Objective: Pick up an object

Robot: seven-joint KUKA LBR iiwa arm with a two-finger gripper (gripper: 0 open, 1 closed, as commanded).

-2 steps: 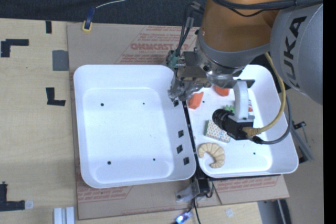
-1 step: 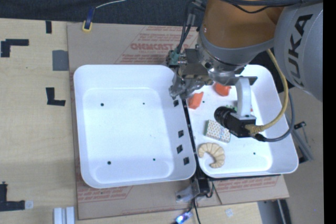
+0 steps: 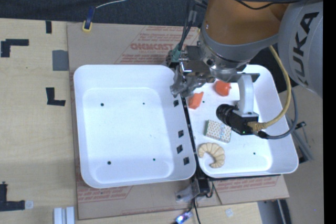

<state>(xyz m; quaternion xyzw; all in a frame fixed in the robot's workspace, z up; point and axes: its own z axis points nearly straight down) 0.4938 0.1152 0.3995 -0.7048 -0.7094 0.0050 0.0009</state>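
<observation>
Right bin (image 3: 278, 165) holds four loose things. Croissant (image 3: 211, 154) lies near the front edge, curved, tan. Just behind it, touching or nearly so, a small patterned wafer-like block (image 3: 218, 130), tilted. Orange carrot-like wedge (image 3: 196, 99) sits close to the divider between the bins, right under my tool. Red-orange rounded piece (image 3: 222, 88), maybe a tomato or pepper, sits further back, beside the white bracket (image 3: 245, 94) on my wrist. A black cylinder (image 3: 234, 118) with a yellow-tipped cable hangs off that bracket, low over the bin's middle, just right of the wafer block.

Left bin (image 3: 123, 128) shows bare white floor with a few dark dots. Both bins rest on a brown cardboard sheet (image 3: 136, 47). A cable with a yellow and blue clip (image 3: 87, 24) lies on the bench behind.

My arm (image 3: 247, 2) comes in from the right, orange band big in frame, wrist pointing down at the back of the divider. My gripper (image 3: 185, 84) sits low over the bins' shared rim, near the orange wedge. The fingers are hidden in dark linkage, so I cannot tell whether they are spread or closed, and no object shows between them.
</observation>
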